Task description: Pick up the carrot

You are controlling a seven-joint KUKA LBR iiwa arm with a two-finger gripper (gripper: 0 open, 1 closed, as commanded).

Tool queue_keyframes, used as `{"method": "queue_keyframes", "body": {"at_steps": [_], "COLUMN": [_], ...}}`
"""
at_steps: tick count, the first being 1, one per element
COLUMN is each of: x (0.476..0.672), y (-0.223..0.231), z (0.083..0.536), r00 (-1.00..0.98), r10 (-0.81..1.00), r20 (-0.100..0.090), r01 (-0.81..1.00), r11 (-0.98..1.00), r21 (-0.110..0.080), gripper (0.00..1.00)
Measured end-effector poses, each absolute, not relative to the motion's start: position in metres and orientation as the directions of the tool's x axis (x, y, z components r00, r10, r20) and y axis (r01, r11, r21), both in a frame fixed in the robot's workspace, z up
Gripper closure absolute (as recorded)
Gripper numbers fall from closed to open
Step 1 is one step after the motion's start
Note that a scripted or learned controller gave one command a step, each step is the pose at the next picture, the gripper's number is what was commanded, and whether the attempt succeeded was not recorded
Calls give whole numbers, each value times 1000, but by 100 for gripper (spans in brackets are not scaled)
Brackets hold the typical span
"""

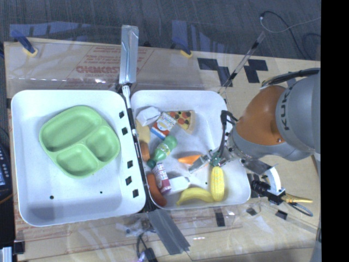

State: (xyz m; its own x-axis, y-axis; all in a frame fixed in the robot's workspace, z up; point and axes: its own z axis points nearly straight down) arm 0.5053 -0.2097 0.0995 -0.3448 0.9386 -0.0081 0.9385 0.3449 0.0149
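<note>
The carrot [189, 159] is a small orange piece lying flat near the middle of the right bin [180, 98], pointing left-right. My gripper [208, 160] is low in that bin, just at the carrot's right end and above the top of the corn cob [217, 182]. The grey wrist and the arm's orange band [260, 124] reach in over the bin's right rim. From this angle, whether the carrot is in its grasp is unclear.
The right bin is crowded: a green bottle [163, 149], a red can [162, 178], a banana [195, 196], a pizza slice [182, 120], a white carton [147, 115] and sausages [144, 149]. The left bin [32, 201] bears a green divided plate [80, 141].
</note>
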Motion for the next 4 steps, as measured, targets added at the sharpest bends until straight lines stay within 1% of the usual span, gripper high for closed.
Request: {"method": "queue_keyframes", "body": {"at_steps": [1,2,3,4], "x": [480,480,481,514], "y": [-205,-206,-207,-210], "z": [108,117,127,175], "r00": [-283,-284,-287,-55], "r10": [959,959,958,999], "r20": [-4,-4,-4,0], "r01": [959,959,958,999], "r11": [283,285,287,55], "r21": [8,7,7,-2], "gripper": [0,100,100,100]}}
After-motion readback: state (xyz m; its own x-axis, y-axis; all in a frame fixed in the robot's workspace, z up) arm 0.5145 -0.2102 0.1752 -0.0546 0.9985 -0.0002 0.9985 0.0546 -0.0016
